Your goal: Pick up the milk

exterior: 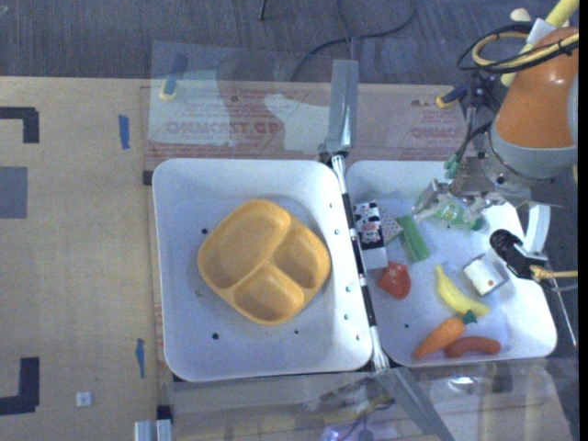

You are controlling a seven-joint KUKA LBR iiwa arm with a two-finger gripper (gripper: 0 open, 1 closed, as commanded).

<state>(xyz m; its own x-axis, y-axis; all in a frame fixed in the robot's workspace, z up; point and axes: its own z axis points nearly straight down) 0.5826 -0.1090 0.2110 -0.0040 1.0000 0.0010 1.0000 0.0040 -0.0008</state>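
Two white bins on a bench, seen from above at a slant. Nearest the viewer, in the right bin, a carrot and a red sausage-shaped toy lie along the near wall, almost end to end. Just behind them are a banana, a small white block and a red strawberry-like toy, each apart from the others with white floor between.

The milk carton, cow-patterned at its far end, lies lengthwise against the right bin's left wall, beside the seam between the bins. That side is closed off. A green stick-shaped piece lies just beside its other side. The strawberry-like toy sits near its near end. The floor past its far end is open.

The left bin holds a yellow three-compartment plate, with bare floor all round it.

The gripper hangs over the far part of the right bin, well apart from the carton, past the green piece. Whether the claw is spread or pressed together cannot be told. A pale greenish, translucent mass under it is hard to make out. The arm, with its orange band, is cut off at the right edge.
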